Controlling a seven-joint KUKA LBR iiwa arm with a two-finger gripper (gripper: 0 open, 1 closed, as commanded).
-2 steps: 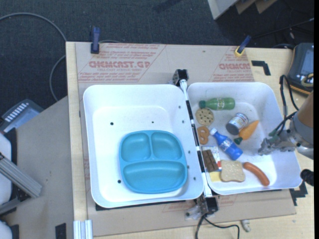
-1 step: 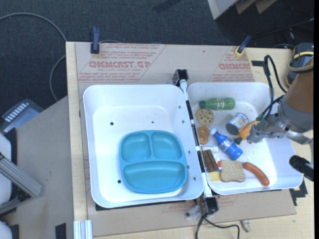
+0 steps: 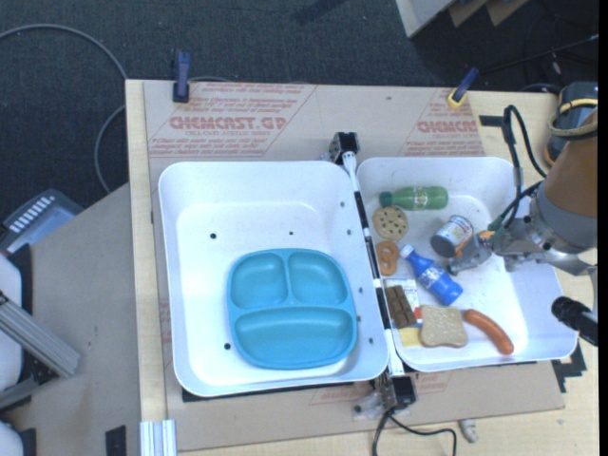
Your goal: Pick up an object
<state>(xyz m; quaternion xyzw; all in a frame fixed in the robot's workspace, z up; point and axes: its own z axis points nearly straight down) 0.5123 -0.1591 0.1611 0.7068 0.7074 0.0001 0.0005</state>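
Two white bins, items in the right bin.
End effector beside the tin can; finger state cannot be told. Blue plate left.

A silver can lies tipped in the right bin, beside a blue bottle.

This looks like a robotics lab: a plywood bench stencilled with a supplier's name stands on dark carpet, blue clamps grip its far edge, loose cables trail nearby, and two white bins sit side by side.
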